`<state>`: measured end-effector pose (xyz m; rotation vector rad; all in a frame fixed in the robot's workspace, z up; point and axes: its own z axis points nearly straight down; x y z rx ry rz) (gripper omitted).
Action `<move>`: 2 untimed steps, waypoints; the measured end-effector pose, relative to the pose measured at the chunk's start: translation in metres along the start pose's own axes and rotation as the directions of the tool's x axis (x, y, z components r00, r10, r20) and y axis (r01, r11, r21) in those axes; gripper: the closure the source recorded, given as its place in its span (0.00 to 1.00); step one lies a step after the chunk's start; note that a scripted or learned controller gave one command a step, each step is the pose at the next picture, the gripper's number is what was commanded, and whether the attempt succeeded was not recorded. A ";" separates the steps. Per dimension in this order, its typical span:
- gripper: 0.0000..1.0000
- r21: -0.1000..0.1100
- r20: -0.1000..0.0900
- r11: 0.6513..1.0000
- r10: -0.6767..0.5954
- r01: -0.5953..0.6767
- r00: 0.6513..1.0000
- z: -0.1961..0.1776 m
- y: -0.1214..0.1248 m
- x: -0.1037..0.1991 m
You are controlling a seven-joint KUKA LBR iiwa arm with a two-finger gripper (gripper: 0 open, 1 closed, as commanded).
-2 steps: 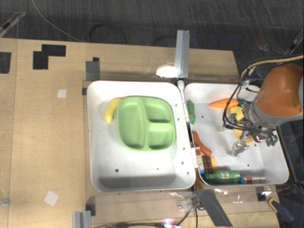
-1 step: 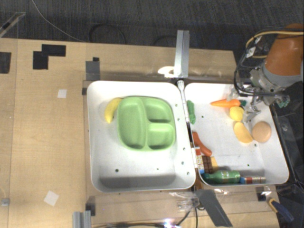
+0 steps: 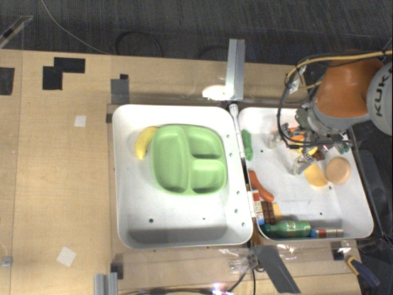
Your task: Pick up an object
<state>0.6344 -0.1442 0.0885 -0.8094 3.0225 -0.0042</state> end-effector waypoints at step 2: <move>0.00 -0.001 0.000 1.000 -0.002 0.002 1.000 -0.001 0.031 0.000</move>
